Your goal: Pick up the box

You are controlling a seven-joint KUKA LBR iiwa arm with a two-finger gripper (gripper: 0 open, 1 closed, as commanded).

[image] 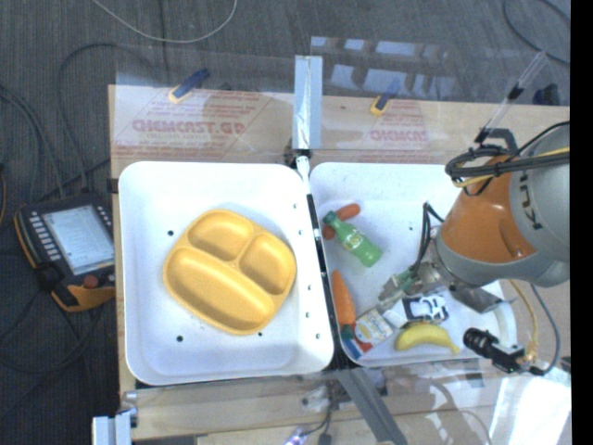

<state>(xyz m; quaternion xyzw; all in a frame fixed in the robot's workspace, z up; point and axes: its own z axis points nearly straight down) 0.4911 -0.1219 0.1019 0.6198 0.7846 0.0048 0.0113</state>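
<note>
Floor: dark grey carpet, with thin cables [157,26] looping across it; a handheld control pendant [69,244] with a lit screen lies left of the bench.
Bench: a pale wooden top [208,123] under clear sheeting printed with red lettering; two shallow white bins sit side by side on it.
Left bin [148,193]: carries a yellow three-compartment tray [230,272], set near its middle.
Right bin [389,188]: scattered with toy food; a green bottle [354,241] beside a small red piece [345,213], an orange carrot [342,298] along the left wall, a yellow banana [424,337] near the front edge.
Box [372,327]: a small white carton with red and green print, lying flat at the front of the right bin, between the carrot and the banana.
Arm [505,225]: enters from the right, its orange band bulking over the right bin, wrist tipped down and leftward.
Gripper [405,290]: low over the right bin, just above and right of the box; cannot tell whether it is released or clenched.
</note>
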